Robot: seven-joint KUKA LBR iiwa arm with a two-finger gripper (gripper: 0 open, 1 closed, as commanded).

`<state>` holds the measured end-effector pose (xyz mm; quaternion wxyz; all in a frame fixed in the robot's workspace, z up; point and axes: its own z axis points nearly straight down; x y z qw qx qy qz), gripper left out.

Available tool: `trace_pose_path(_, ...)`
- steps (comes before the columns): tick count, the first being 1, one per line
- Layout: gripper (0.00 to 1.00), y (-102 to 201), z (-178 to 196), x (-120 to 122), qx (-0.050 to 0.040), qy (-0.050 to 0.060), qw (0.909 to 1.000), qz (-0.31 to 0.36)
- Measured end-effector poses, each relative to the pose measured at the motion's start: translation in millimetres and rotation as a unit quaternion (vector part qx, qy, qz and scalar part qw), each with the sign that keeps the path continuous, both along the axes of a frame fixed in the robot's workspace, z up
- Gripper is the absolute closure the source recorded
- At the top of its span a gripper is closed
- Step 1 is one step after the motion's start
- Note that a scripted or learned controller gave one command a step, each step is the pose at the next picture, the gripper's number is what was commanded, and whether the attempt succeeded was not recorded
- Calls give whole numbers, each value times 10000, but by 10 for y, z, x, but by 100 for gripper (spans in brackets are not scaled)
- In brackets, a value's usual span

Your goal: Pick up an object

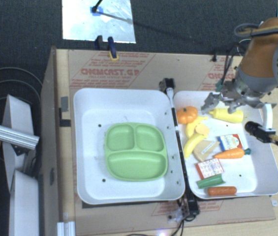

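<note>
The fingers (pixel 226 103) hang spread and empty low over the right bin's (pixel 266 181) far end, just above a pale yellow toy (pixel 228 115). Closing off-centre could nudge it against the orange pumpkin (pixel 187 114) and bananas (pixel 196 135) nearby instead of gripping.

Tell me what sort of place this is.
Probably a robotics lab test bench: two white bins sit on cardboard, one with a green divided tray, the other with toy food like a carrot, under the arm's gripper.
</note>
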<state>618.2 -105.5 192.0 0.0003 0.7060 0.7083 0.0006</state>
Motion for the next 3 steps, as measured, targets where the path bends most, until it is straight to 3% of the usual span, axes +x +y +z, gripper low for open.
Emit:
trace_pose_path(1, 0, 128, -506, -491, 6, 35, 10000, -13)
trace_pose_path(2, 0, 171, -1108, -531, 2, 17, 10000, -14)
trace_pose_path(3, 0, 152, -1079, -704, -2, 9, 10000, -12)
